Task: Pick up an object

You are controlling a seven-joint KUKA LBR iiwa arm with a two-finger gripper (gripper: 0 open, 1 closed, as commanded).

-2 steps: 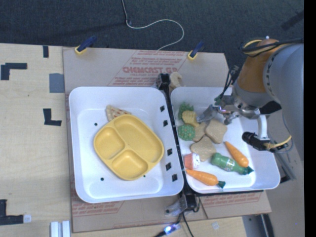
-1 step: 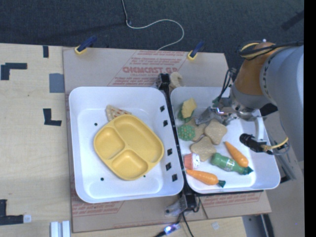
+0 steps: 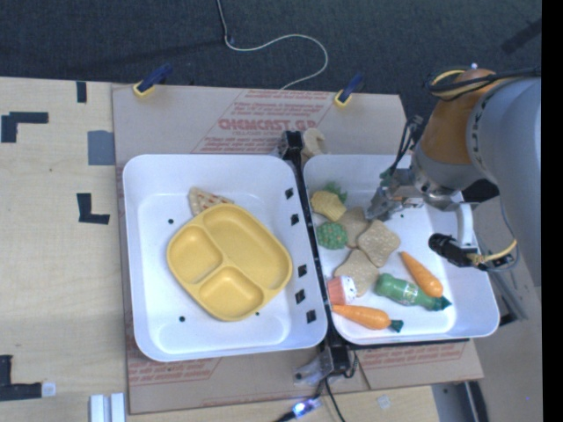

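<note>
The right bin (image 3: 475, 323) holds several toy foods: a yellow corn piece (image 3: 328, 205), a green broccoli-like piece (image 3: 332, 235), tan bread slices (image 3: 379, 242), two orange carrots (image 3: 422, 273) (image 3: 362, 316) and a green bottle (image 3: 405, 290). My gripper (image 3: 384, 200) hangs over the bin's upper middle, just above the bread slices and right of the corn. Nothing shows between its fingers.
The left bin (image 3: 149, 323) holds a yellow divided plate (image 3: 229, 262) with a tan wedge (image 3: 206, 200) at its far corner. A white cable (image 3: 281, 47) loops over the dark floor behind. The grey arm (image 3: 493, 148) fills the right side.
</note>
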